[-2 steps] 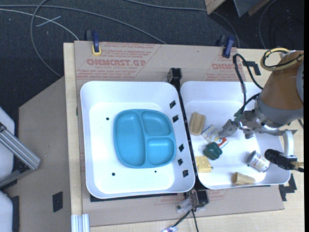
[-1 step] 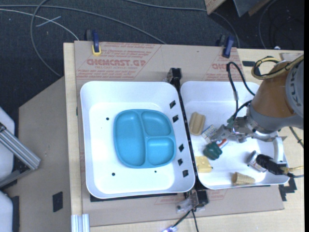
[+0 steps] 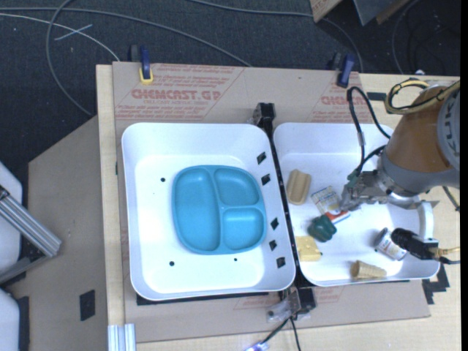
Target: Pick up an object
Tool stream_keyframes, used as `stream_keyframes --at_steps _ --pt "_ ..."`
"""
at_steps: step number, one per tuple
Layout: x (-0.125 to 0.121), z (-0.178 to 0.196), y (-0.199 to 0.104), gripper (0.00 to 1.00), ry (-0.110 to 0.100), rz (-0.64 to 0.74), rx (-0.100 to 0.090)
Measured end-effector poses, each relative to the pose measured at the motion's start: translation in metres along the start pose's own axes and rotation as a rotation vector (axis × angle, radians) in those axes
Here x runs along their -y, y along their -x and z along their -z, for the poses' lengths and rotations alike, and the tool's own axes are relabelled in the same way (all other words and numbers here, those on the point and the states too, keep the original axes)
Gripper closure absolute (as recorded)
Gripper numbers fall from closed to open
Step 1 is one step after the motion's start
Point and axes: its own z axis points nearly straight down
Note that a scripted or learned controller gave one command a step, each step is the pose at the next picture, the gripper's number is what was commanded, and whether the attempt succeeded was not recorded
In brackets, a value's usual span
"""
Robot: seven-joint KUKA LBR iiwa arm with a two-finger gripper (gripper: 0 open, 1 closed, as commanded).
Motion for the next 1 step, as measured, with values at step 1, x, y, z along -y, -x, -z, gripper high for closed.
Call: stream_keyframes --at_steps 1 --pt "0.0002 0.0639 -0.0022 1.0 -0.007 0.0 0.002"
